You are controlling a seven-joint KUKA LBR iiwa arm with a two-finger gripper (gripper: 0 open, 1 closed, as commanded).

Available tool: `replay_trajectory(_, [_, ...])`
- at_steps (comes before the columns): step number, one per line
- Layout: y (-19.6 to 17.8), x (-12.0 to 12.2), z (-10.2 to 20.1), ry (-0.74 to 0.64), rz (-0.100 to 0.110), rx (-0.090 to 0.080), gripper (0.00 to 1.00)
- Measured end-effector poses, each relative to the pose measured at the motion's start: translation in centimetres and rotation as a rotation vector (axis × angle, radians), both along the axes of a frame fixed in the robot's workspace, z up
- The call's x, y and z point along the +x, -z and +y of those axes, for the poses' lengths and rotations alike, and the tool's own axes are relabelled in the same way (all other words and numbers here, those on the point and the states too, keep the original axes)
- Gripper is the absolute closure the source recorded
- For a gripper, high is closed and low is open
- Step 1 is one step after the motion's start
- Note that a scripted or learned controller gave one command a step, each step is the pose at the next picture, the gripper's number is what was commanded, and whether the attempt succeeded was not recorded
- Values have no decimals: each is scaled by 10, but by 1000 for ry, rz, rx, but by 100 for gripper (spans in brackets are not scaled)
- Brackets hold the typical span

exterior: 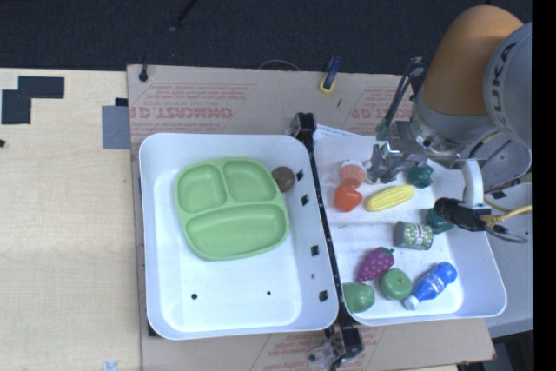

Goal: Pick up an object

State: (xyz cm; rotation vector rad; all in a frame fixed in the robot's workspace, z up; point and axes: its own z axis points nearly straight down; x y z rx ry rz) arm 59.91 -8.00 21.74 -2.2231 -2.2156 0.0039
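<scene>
End effector (383, 162) low in right bin (486, 291), beside corn (389, 198); grip state cannot tell; advise centring over corn before clenching.

- Left bin (165, 274): green divided tray (231, 208), brown ball (283, 178) touching tray's right edge.
- Right bin (473, 274): corn (389, 198), red/orange piece (347, 197), can (413, 235), purple grapes (376, 263), two green apples (396, 283) (358, 297), blue bottle (432, 284).
- Arm w/ orange band (465, 65) enters from right; gripper (383, 162) low over right bin's far part, just above corn. Nothing seen held.
- Cardboard (217, 100) under both bins.
</scene>
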Motion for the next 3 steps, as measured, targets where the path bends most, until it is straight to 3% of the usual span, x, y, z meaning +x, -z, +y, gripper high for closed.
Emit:
replay_trajectory(1, [-19,2,-1,-3,-3,0,100])
replay_trajectory(3, [-18,-8,3,-4,0,1,100])
